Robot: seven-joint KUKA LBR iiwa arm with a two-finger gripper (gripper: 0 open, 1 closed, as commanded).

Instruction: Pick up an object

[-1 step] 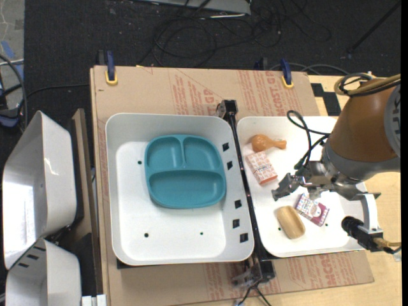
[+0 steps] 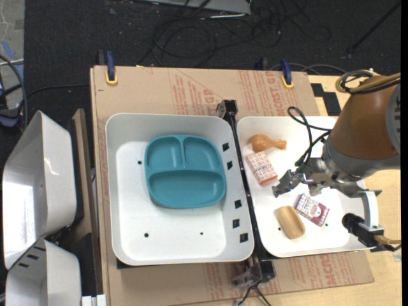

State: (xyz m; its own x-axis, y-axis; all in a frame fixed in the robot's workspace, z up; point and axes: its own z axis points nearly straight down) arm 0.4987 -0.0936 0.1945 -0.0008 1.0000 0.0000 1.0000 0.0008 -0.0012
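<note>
The right bin [image 2: 331, 244] holds several small items. An orange toy drumstick [image 2: 266, 143] lies at its far left, and a red-and-white packet [image 2: 261, 167] sits just below it. Near the front lie a tan bread roll [image 2: 290, 222] and a purple-and-white carton [image 2: 312, 209]. My gripper [image 2: 288, 183] hangs over the middle of this bin, right of the packet and just above the carton and roll. Nothing shows in its grasp. The grey and orange arm [image 2: 366, 132] covers the bin's right part.
The left bin [image 2: 127, 234] carries a teal divided plate [image 2: 185, 171]. A black divider strip [image 2: 241, 190] runs between the bins. Both bins rest on a cardboard sheet [image 2: 191, 88] clamped at the back. White containers [image 2: 38, 190] stand off to the left.
</note>
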